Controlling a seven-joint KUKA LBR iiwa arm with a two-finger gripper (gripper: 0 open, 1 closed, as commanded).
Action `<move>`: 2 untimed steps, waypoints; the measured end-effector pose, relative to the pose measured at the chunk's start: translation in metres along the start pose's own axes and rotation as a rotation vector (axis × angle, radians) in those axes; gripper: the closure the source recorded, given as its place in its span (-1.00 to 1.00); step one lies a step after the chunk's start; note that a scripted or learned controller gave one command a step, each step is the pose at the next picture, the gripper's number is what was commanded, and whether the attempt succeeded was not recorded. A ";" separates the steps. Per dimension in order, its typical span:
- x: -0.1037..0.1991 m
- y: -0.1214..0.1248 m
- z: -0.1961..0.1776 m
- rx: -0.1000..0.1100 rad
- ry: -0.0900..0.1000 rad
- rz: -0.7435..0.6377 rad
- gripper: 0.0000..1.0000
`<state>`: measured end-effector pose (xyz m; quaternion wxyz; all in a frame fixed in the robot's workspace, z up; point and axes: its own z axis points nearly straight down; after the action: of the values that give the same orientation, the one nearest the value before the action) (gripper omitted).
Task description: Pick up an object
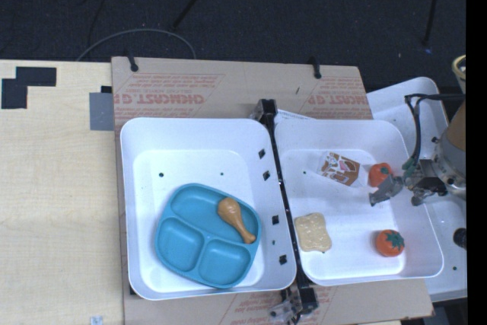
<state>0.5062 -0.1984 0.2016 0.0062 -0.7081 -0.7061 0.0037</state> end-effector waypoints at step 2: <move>-0.002 0.005 0.057 -0.006 0.000 -0.003 -1.00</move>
<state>0.5104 -0.2000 0.1442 0.0038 -0.7071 -0.7071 0.0017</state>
